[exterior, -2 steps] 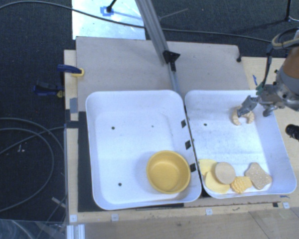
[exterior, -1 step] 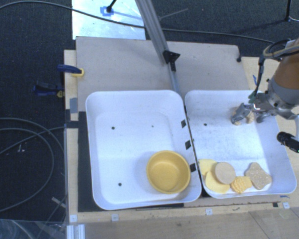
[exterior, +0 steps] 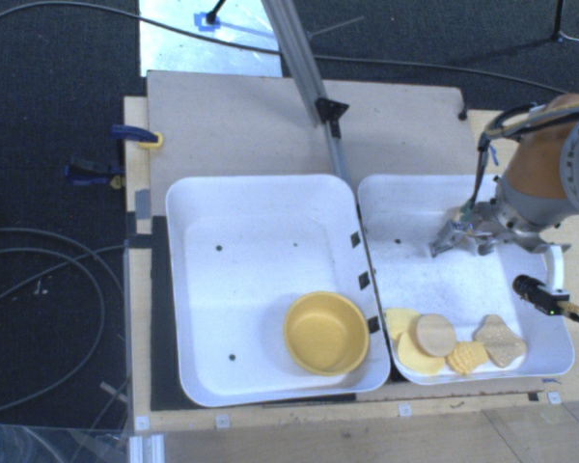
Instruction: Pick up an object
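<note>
Bins sit side by side on the bench, and we take them one at a time. The left bin [exterior: 203, 210] holds a single yellow bowl [exterior: 326, 332], upright, resting near its front right corner, close to the wall shared with its neighbour. The right bin [exterior: 396, 201] keeps all its pieces along the front edge: a pale yellow flat disc [exterior: 412, 353] lying partly under a tan round piece [exterior: 435, 335], a small ridged yellow piece [exterior: 467, 358] just beside them, and a beige irregular piece [exterior: 500, 341] at the far right of the row. These four lie close together, some touching or overlapping.

We see the gripper [exterior: 460, 239] low over the bare middle of the right bin, well apart from that row of pieces and nearer the bin's back half. Nothing shows between its fingers. How wide they stand we cannot tell from this angle, since the metal parts blur together against the white floor. The arm's grey body with its orange band [exterior: 545, 157] comes in from the right edge above the bin's rim.
</note>
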You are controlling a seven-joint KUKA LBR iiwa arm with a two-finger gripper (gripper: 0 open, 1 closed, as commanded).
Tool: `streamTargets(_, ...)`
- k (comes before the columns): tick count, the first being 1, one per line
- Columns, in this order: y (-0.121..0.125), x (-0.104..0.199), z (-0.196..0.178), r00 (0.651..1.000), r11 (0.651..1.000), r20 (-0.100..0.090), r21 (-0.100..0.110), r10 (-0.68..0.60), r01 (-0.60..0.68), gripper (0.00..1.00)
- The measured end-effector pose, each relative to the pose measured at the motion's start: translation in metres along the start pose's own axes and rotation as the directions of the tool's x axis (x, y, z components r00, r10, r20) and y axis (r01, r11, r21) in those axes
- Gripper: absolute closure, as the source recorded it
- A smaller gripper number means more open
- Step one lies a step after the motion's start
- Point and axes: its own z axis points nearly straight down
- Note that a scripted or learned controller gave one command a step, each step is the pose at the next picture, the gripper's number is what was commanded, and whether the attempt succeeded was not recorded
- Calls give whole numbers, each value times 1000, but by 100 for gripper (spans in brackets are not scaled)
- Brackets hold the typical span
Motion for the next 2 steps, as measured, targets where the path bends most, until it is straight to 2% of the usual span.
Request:
streamTargets(1,2,-1,-14,1000,1000,3,-8,1,-1,100)
streamTargets(2,6,0,-58,1000,1000,3,-10,-4,4,100)
